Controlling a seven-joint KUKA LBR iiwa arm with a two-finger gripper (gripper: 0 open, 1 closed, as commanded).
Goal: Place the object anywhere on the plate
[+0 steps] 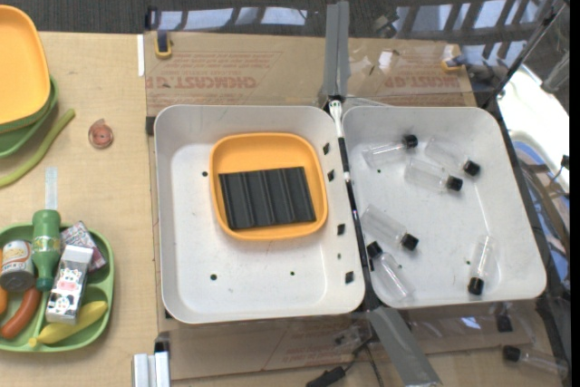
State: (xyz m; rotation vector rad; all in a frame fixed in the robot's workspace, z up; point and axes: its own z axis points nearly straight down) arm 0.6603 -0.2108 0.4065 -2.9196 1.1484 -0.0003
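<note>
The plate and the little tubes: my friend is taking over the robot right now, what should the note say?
Gripper: cannot tell.
Orange plate sits in the left bin and carries a dark ribbed block.
Six clear tubes with black caps lie loose in the right bin, such as one near its middle and another at the lower right.
Done: no tube on the plate.
Left: pick up one tube and set it on the plate.

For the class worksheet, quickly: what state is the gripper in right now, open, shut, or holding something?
Gripper: no state can be reported from this camera view.
</note>
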